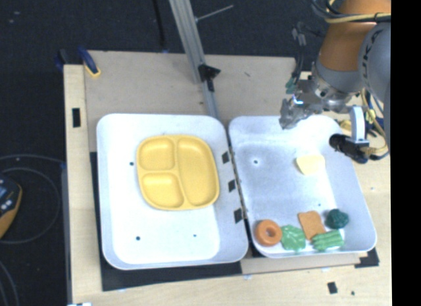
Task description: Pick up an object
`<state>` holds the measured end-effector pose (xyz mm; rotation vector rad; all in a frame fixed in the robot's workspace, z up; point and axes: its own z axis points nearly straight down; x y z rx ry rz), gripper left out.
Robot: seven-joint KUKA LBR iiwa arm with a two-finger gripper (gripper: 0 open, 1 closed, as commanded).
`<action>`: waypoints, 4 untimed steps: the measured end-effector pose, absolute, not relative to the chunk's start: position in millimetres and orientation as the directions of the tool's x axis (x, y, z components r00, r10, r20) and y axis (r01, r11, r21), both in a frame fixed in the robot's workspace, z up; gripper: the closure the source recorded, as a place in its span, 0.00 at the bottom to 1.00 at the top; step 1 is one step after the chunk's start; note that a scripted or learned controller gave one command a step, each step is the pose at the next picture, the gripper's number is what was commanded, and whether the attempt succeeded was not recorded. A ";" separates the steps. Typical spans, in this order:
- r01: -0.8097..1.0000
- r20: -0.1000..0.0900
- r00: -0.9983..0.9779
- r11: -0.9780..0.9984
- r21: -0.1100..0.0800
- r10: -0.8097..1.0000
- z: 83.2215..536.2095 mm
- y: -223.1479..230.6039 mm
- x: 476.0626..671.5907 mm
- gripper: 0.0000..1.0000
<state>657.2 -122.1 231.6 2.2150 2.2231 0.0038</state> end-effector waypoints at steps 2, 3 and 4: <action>1.000 0.001 -0.006 0.006 0.000 1.000 246.1 -33.7 597.3 1.00; 1.000 0.001 -0.006 0.006 -0.001 1.000 251.6 -1.4 565.6 1.00; 1.000 0.001 -0.006 0.006 -0.003 1.000 236.0 39.6 534.9 1.00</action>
